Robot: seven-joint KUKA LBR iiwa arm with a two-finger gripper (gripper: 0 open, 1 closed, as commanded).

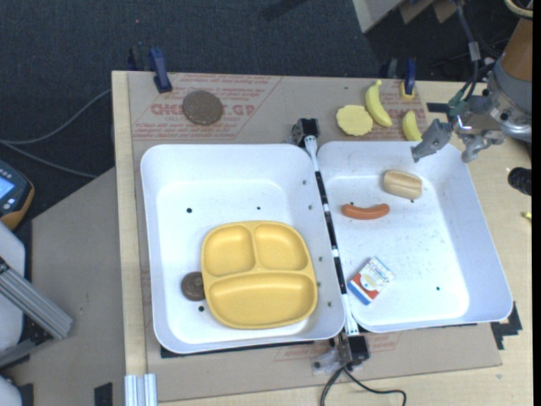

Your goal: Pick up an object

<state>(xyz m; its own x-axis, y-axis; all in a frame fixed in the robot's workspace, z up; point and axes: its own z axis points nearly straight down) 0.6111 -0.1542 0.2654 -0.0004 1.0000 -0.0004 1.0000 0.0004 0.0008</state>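
Observation:
My gripper (450,145) hangs over the far right corner of the right bin (473,227), its two grey fingers spread open with nothing between them. Just below and left of it lies a tan bread roll (402,183). A reddish sausage (365,211) lies nearer the bin's left wall. A small red, white and blue carton (371,280) rests toward the near side of that bin.
The left bin (169,193) holds a yellow divided plate (256,273) and a brown cookie (193,286). Behind the bins on the board lie a brown disc (202,106), a yellow chip-like piece (355,120) and two bananas (379,104).

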